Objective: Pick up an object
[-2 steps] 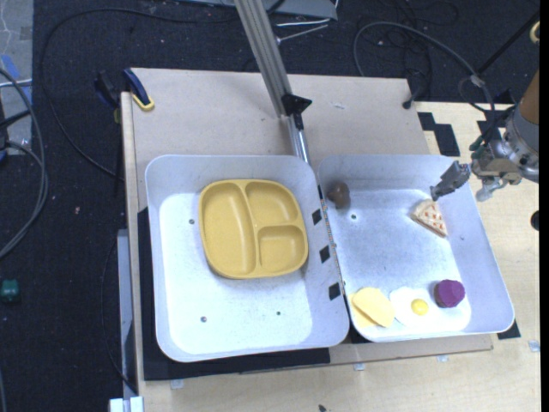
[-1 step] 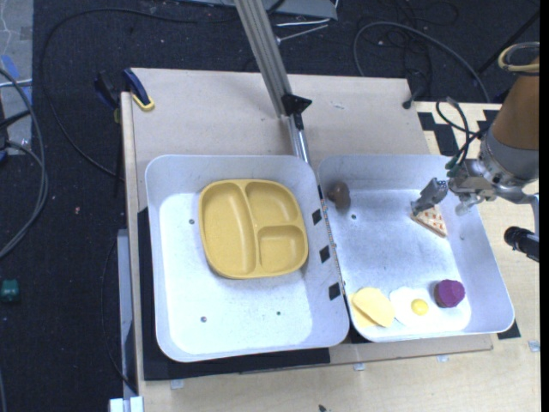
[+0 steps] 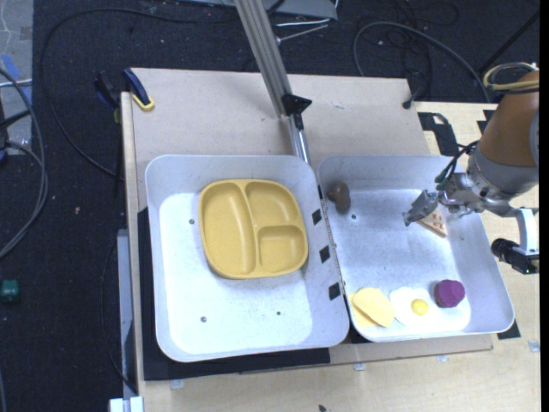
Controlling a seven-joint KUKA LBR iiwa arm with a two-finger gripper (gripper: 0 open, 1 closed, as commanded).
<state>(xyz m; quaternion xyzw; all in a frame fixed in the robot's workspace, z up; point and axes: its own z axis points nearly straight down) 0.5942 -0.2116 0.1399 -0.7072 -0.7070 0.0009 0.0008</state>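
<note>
where left bin (image 3: 171, 316) holds tray (image 3: 254, 228) (yellow, divided)

Right bin (image 3: 377, 221) objects: small brown lump (image 3: 340, 196) at 10 o'clock, near the left wall. Tan-and-red wedge piece (image 3: 436, 225) at 2 o'clock. Along the 6 o'clock edge, side by side: yellow slice (image 3: 372, 306), fried egg (image 3: 415, 305), purple ball (image 3: 449, 293).

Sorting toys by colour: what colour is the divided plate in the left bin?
Yellow; the plate shows plainly in the camera view.
</note>
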